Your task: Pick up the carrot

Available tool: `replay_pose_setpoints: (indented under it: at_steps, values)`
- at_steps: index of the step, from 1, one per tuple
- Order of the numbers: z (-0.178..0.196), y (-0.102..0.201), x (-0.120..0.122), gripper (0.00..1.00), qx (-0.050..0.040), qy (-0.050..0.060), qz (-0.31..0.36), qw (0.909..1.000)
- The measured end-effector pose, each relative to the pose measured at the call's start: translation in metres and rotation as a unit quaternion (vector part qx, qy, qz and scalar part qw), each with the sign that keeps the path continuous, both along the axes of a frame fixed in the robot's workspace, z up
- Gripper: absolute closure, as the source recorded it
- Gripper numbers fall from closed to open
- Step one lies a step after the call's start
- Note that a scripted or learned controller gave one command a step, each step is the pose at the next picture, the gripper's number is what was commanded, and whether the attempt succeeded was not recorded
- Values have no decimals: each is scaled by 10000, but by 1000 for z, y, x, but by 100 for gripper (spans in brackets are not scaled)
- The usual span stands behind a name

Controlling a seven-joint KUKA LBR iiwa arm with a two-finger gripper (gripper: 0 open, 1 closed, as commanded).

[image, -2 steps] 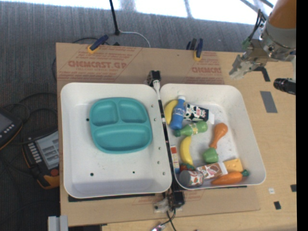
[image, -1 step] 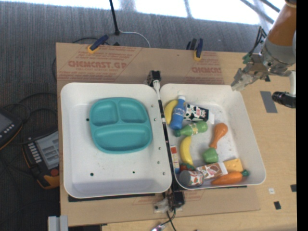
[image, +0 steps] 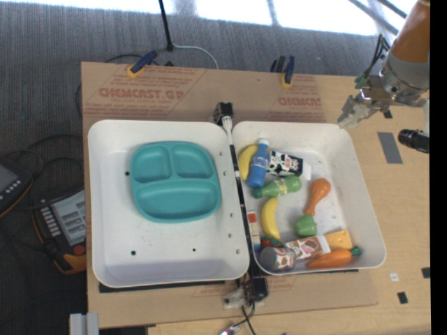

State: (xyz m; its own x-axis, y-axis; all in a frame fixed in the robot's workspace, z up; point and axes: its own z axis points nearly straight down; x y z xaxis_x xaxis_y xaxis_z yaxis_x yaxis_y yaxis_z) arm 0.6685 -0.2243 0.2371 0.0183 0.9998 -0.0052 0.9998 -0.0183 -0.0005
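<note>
The carrot [image: 330,259], orange with a green tip at its right end, lies along the front wall of the right bin [image: 367,187], beside a yellow cheese wedge [image: 340,239] and a small printed carton [image: 304,248]. My gripper [image: 364,114] hangs above the bench just beyond the right bin's far right corner, well away from the carrot. Its fingers stand open with nothing between them.
The right bin also holds two bananas [image: 269,218], a blue bottle [image: 258,165], a cow-patterned box [image: 286,163], a green pepper [image: 305,225] and an orange drumstick [image: 318,194]. A teal divided plate [image: 174,181] lies in the left bin [image: 112,243].
</note>
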Motion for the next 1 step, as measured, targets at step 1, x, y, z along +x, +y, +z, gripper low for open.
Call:
replay_pose_setpoints:
  at_steps: [1]
  values:
    - [10, 0, 0, 100, -13, -1, 2, 10000]
